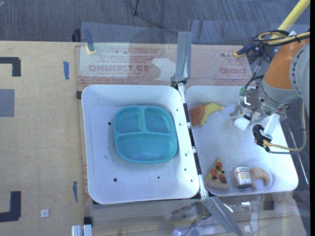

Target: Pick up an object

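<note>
Nearest, along the right bin's [290, 178] front edge: a pizza-slice toy [217, 173], a small shiny metal can [241, 176] and a tan croissant shape [261, 177], can and croissant touching. Farther back by the divider, a yellow banana [212, 109] against an orange wedge [197, 115], wedge's identity unclear. In the left bin [93, 146], a teal three-compartment plastic tray [145, 133], smooth and rounded. At right, gripper [249, 115] low over the right bin, cluttered by cables; jaw opening impossible to tell, nothing visibly held.
</note>
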Controlling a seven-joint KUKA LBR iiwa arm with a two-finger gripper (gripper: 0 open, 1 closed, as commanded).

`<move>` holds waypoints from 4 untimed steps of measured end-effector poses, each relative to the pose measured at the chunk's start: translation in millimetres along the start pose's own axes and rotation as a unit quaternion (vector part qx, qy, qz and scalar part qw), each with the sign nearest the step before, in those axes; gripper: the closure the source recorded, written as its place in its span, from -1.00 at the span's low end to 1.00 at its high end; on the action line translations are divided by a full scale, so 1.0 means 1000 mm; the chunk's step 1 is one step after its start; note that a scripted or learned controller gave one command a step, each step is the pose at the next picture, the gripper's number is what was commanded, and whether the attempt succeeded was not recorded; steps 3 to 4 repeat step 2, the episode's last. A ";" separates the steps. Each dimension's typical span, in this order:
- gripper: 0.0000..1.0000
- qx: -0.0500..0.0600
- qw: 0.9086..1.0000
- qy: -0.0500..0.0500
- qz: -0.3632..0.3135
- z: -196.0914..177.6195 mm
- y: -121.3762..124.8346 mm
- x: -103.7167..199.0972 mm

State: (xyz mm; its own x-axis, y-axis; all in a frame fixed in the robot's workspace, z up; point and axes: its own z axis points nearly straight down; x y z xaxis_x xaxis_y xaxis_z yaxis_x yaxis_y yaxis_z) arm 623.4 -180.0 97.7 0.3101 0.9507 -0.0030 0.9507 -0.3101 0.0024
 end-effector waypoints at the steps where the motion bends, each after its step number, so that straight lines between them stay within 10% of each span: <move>1: 1.00 0.001 1.000 0.001 -0.019 -0.123 0.022 0.075; 2: 1.00 0.001 1.000 0.001 -0.013 -0.207 -0.005 0.158; 4: 1.00 0.001 1.000 0.001 -0.013 -0.207 -0.005 0.158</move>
